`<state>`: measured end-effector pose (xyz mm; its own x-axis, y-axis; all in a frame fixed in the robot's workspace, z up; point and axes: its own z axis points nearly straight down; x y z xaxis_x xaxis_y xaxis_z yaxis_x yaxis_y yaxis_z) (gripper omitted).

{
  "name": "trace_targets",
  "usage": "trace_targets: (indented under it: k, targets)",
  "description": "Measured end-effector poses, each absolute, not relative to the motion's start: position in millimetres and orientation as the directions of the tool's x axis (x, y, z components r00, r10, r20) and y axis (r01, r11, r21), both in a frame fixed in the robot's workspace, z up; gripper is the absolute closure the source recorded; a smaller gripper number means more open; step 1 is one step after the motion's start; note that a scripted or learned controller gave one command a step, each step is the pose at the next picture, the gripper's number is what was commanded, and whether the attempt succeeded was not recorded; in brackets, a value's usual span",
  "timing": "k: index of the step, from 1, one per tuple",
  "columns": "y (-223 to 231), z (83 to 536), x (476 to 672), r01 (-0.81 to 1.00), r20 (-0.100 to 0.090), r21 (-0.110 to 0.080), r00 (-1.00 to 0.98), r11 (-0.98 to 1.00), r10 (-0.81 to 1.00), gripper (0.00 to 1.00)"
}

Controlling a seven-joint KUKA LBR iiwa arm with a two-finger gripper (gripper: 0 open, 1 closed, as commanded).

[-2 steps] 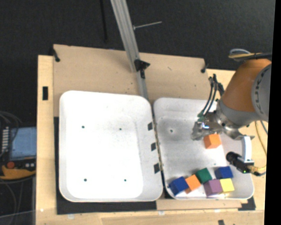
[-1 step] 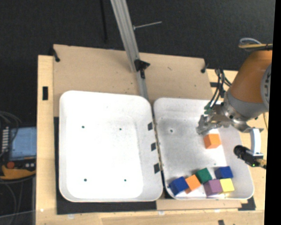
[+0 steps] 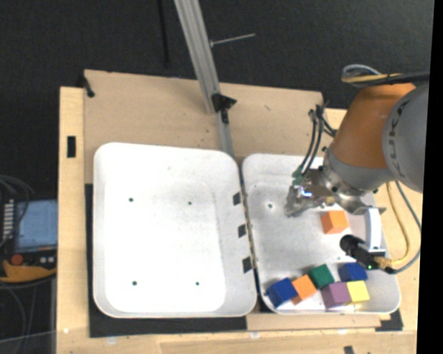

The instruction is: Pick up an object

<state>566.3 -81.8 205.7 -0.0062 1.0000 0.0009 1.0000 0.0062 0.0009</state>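
My gripper (image 3: 300,202) hangs over the upper middle of the right bin (image 3: 270,234), pointing down at the bare bin floor. An orange block (image 3: 334,221) lies just to its right, apart from it. Along the bin's front edge sits a cluster of blocks: blue (image 3: 282,290), orange (image 3: 304,286), green (image 3: 321,275), purple (image 3: 337,293), yellow (image 3: 358,291) and another blue (image 3: 353,273). I see no block at the gripper's tip.
The left bin (image 3: 167,229) lies beside the right one, with small clips along the shared rim. A slanted metal pole (image 3: 205,61) rises behind the bins. The arm's wrist (image 3: 364,143) and its cables overhang the right bin's far right side.
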Motion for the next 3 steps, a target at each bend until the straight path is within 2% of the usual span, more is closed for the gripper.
trace_targets:
  k: [1,3]
  targets:
    - [-28.0,220.9,550.6,1.000,0.002,0.001,-0.008,0.008,1.000,1.00]
    - [56.3,226.7,534.8,1.000,0.002,-0.002,-0.007,0.007,1.000,1.00]
